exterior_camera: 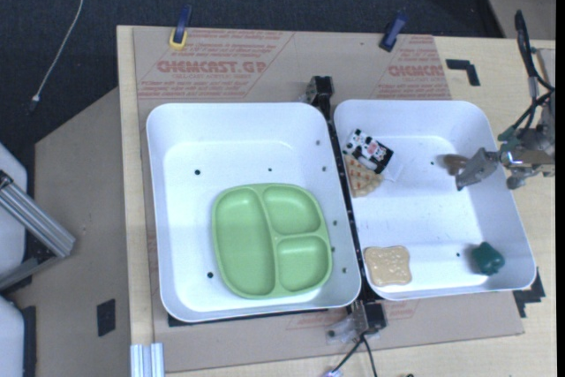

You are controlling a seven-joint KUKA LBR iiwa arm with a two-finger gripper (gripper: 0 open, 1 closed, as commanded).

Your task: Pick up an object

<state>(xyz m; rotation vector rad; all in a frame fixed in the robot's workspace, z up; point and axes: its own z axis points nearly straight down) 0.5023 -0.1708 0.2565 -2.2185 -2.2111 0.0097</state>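
Observation:
In the right bin [415, 112] lie a black-and-white patterned item [369, 150] and, just below it, a tan waffle-like piece [363, 179], both by the left wall. A beige toast slice [387, 265] rests at the front left, and a dark green lump [486, 258] sits in the front right corner. My gripper [465, 167] reaches in over the bin's right side, level with the middle, apart from all of these objects. I see nothing held in it.
The left bin [177, 128] holds a green divided plate [270, 239]. Between the bins runs a black divider with clamps [320, 87]. Blue and yellow clips [180, 33] pin the cardboard sheet at the back. Cables hang at the right edge.

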